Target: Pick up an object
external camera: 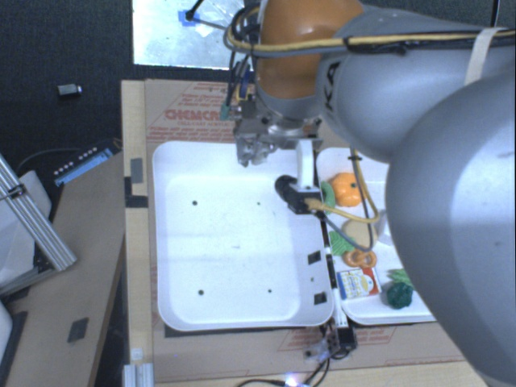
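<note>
Objects to pick: an orange ball (347, 189), a pale oval piece (355, 230), an orange slice toy (359, 258), a small carton (357, 283) and a green lump (399, 294). All lie close together in the right bin (387, 318).
Claw position: my claw (252, 153) hangs over the far edge of the left bin (173, 216), well apart from every one of those pieces.
Claw state: I cannot tell whether it is open or closed, and I see nothing held in it.
Risk, wrong bin: if I descend from here I judge I close on white plastic, since every object I can see lies across the divide.
Risk, crowding: the pieces sit nearly touching, so a reach for one may nudge a neighbour or catch two at once.
Risk, shape: the orange ball looks round and smooth, and I expect it to roll or squirt out of an off-centre grip.
Risk, bin wall: the carton and the slice toy lie near the inner wall, which could block my claw on that side.
Risk, view: my own arm covers much of the right bin, so a piece there may go unseen.
Writing, cardboard (187, 113): red print under the bins on the desk (89, 240) begins "CHEMCR"; the rest is hidden.
Writing, carton: a coloured label, too small to read.
</note>
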Robot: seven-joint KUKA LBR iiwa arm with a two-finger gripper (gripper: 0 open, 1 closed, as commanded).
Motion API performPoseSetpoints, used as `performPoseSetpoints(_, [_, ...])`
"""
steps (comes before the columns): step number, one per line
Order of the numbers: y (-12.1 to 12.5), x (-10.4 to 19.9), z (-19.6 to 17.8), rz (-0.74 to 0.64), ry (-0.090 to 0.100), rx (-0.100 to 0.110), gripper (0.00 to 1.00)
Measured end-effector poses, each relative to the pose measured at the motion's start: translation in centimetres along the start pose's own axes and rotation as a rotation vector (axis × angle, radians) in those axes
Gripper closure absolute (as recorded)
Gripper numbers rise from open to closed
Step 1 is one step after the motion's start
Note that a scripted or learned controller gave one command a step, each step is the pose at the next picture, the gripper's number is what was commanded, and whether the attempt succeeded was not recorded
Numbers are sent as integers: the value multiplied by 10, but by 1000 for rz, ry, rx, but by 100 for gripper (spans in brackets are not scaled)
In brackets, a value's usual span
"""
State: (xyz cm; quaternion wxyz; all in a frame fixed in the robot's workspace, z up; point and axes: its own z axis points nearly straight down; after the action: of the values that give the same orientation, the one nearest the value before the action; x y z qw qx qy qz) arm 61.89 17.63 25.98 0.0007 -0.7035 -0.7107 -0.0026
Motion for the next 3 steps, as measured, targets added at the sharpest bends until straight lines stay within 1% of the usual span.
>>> performPoseSetpoints(1, [-51, -2, -6, 5, -4, 3, 100])
performPoseSetpoints(2, [-49, -2, -16, 1, -3, 1, 100])
performPoseSetpoints(3, [-30, 55, 20, 3, -3, 4, 100])
